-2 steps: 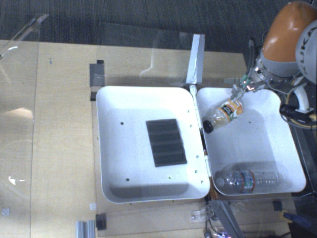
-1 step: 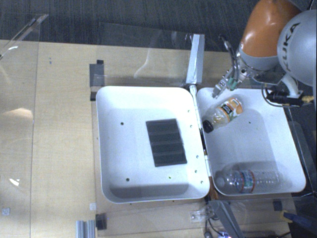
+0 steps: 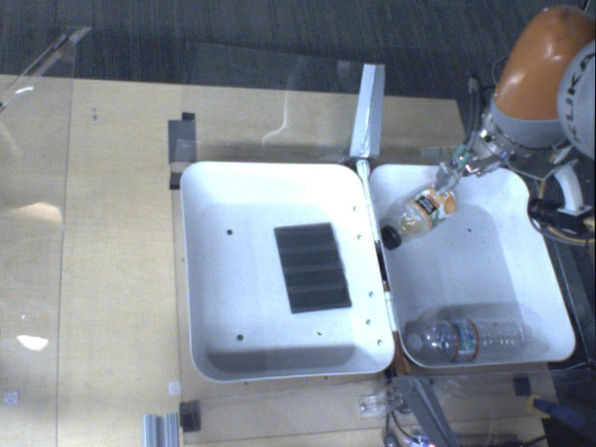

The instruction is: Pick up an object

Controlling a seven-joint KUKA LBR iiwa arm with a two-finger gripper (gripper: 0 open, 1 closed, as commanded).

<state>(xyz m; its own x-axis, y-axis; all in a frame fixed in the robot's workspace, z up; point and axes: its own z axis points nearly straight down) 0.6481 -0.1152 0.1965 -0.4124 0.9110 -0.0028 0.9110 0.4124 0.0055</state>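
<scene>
A small clear bottle (image 3: pixel 419 214) with an orange label and a black cap lies slanted in the upper left of the right bin (image 3: pixel 549 277), cap pointing toward the divider. My gripper (image 3: pixel 453 173) is at the bottle's base end, at the bin's far edge, touching or nearly touching it. A large clear plastic bottle (image 3: pixel 463 336) lies on its side along the right bin's near wall. A black ribbed rectangular block (image 3: pixel 312 267) lies flat in the middle of the left bin (image 3: pixel 209 250).
The arm's orange band (image 3: pixel 540 59) and grey wrist hang over the right bin's far right corner. A metal post (image 3: pixel 368 110) stands behind the seam between the bins. Black cables (image 3: pixel 559 212) run along the right bin's right rim.
</scene>
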